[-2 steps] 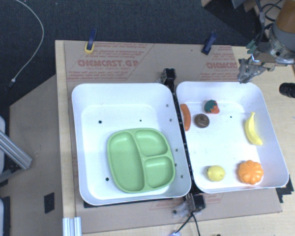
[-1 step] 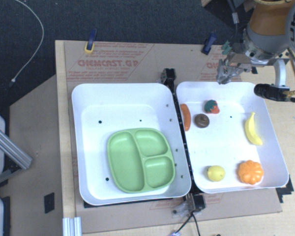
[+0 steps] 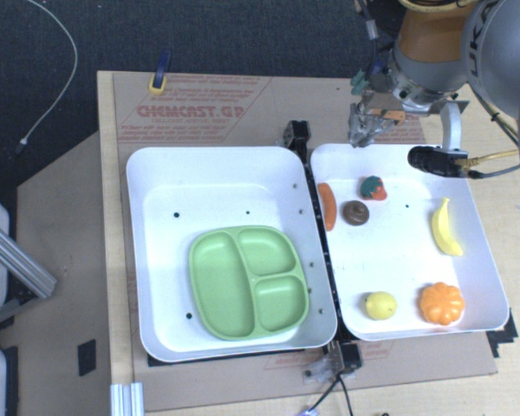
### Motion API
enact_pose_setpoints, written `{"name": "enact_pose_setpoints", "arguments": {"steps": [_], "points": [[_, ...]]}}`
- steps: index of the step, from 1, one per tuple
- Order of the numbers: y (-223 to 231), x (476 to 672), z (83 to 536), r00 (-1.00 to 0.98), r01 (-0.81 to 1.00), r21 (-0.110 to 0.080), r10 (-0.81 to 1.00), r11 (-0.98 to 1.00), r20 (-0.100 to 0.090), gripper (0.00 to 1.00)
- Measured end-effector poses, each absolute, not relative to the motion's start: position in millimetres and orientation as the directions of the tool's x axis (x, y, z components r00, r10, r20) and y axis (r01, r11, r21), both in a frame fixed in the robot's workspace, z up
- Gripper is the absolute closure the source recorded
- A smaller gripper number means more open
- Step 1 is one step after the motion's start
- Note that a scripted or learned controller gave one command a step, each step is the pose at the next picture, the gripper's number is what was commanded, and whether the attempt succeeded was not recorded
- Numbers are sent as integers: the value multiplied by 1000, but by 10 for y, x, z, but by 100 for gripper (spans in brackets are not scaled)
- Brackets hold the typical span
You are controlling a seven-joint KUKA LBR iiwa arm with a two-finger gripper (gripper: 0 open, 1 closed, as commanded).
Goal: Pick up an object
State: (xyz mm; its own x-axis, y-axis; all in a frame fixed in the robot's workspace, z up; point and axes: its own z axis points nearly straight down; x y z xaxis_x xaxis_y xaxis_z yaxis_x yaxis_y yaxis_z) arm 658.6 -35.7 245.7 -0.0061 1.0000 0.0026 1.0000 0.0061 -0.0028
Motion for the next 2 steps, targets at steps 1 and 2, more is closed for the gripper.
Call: {"name": "enact_pose_setpoints", "arguments": {"steps": [1,2], "points": [[82,6574,2401,-5,1000,-3,1000,5,2,100],[657,6574,2459,-6,1000,2,1000,6,2,100]]}}
